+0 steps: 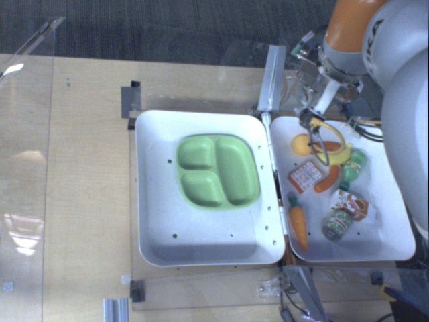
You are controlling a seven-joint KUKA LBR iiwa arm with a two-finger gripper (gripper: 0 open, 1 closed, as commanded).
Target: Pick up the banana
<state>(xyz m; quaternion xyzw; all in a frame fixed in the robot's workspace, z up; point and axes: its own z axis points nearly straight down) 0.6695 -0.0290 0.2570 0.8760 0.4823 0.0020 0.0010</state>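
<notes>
Carrot hugging left wall of right bin, claw at banana, grip unclear.

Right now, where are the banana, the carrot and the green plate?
banana (342, 152): camera view, on its yellow curved body.
carrot (298, 225): camera view, middle of its orange body.
green plate (236, 173): camera view, floor of its largest compartment.

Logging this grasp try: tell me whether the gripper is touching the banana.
Cannot tell. In the camera view the gripper overlaps the banana in the right bin, but the slanted look-down shows neither contact nor a gap plainly.
</notes>
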